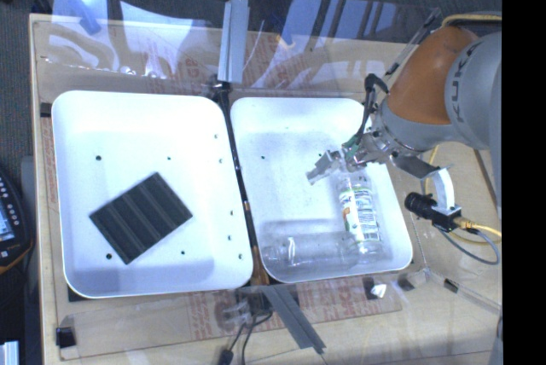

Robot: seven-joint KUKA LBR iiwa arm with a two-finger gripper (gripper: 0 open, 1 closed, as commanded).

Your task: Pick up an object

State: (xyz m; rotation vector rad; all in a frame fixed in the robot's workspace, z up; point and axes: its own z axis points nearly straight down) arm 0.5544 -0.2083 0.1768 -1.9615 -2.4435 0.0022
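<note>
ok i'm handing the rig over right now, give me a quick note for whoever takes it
Gripper: low over the right bin, just above the top of the labelled clear bottle. I cannot tell whether it is open or shut, and nothing shows held in it.
Things: the labelled bottle lies along the right bin's right side; a second clear bottle lies across the bin's near edge. A dark ribbed flat block lies in the left bin.
Done: nothing lifted yet.
Left: grasp one object and raise it. The labelled bottle looks the closest candidate.
</note>
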